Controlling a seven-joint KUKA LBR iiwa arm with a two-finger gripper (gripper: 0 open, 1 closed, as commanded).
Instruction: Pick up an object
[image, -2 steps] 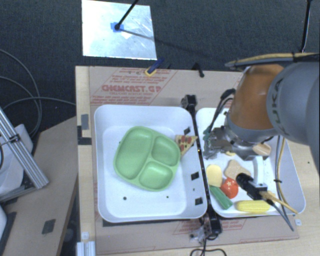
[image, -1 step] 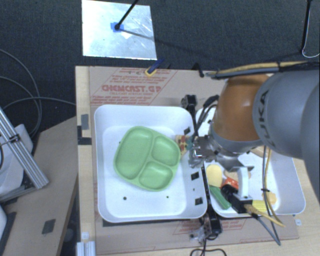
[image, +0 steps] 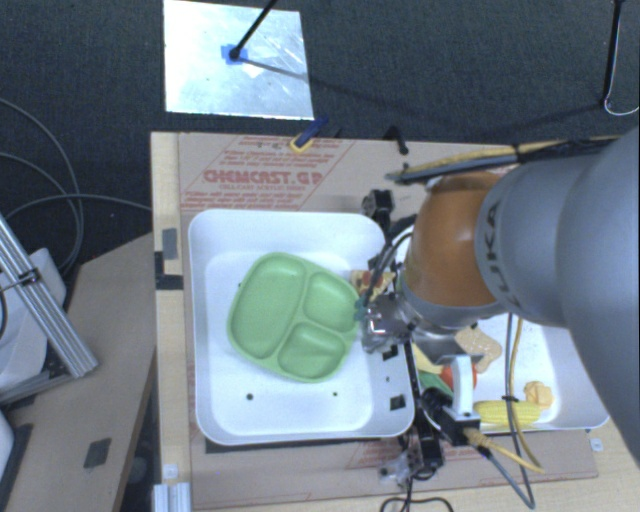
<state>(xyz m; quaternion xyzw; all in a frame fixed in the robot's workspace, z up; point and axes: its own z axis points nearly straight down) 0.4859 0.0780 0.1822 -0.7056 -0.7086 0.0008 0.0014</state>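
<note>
Arm (image: 520, 240) hangs low over the right bin (image: 570, 415), hiding the gripper, so its state cannot be told; corn cob (image: 510, 411) at that bin's near edge, green tray (image: 292, 315) mid left bin (image: 215, 300); risk: blind descent clips clutter, misses.

Pale green divided plate (image: 290, 316) in a white bin (image: 215, 240) left of the gripper (image: 372, 318), yellow corn cob (image: 510, 411) in a white bin (image: 585, 415) to its right, grey arm (image: 570, 240) with orange band (image: 450, 245), tan worktop (image: 260, 165) with red lettering
</note>
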